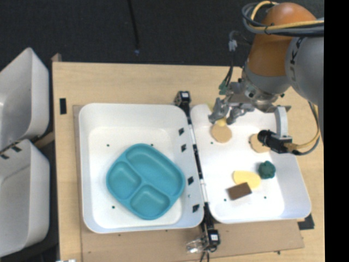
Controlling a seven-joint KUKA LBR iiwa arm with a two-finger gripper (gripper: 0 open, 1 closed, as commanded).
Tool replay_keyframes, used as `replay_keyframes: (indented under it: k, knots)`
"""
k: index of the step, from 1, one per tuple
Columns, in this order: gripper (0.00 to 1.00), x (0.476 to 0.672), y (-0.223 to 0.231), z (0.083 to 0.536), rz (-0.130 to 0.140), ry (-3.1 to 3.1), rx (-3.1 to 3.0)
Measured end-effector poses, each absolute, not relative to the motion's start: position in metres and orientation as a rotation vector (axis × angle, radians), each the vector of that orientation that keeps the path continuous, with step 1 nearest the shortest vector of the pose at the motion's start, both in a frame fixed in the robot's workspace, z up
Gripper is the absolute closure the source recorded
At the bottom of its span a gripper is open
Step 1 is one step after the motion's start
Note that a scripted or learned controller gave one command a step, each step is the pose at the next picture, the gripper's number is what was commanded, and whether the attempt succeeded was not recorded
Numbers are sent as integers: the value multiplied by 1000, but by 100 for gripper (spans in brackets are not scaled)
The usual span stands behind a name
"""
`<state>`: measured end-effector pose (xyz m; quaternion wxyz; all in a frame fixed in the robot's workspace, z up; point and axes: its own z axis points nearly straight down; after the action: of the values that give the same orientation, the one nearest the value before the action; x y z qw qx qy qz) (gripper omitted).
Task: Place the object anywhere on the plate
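Two white bins sit side by side on the wooden desk (136,83). Over the right bin (289,201) hangs the claw (224,113), just above a round tan cookie (221,134); it may be touching it, but I cannot tell if the claw is open or shut. Nearby lie a yellow piece (245,177), a brown block (239,191) and a green lump (266,170). The blue plate (144,180) sits in the left bin (92,146).

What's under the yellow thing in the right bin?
A brown block pokes out from beneath the yellow piece, at its lower left edge. Whether more of the block, or anything else, hides under the yellow piece cannot be seen. The white bin floor lies below both.
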<state>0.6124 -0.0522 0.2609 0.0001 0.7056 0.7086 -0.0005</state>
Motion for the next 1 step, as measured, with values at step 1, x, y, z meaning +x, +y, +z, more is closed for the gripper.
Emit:
replay_keyframes:
  k: [1]
  knots:
    - [100, 614, -1, 247, -2, 2226, 2216]
